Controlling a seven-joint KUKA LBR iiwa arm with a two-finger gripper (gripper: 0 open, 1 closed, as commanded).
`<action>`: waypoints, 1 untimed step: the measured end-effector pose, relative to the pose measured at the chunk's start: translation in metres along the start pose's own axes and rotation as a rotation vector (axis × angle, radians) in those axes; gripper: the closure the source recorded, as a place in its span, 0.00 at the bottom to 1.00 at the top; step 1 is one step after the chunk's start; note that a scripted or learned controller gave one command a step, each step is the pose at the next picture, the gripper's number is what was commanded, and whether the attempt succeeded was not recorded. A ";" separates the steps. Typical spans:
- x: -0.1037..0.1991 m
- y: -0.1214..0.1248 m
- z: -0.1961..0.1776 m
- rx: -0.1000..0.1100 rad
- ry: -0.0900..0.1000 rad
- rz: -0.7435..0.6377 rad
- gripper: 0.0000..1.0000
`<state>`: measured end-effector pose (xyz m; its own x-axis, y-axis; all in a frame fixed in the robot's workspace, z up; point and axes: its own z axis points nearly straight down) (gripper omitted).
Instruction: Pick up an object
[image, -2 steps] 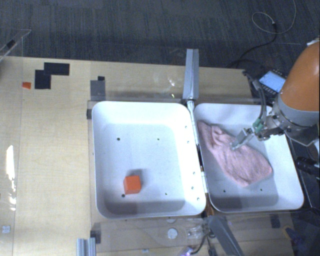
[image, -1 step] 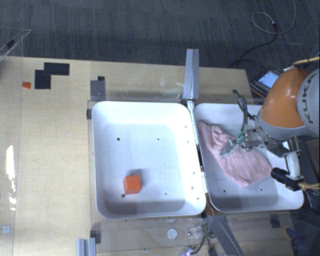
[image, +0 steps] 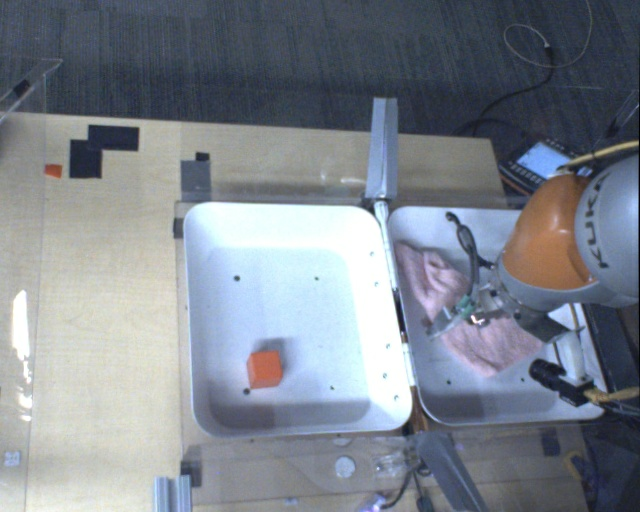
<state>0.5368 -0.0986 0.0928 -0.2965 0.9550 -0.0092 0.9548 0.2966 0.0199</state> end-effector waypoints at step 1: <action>-0.008 0.049 0.002 0.001 0.000 0.085 0.00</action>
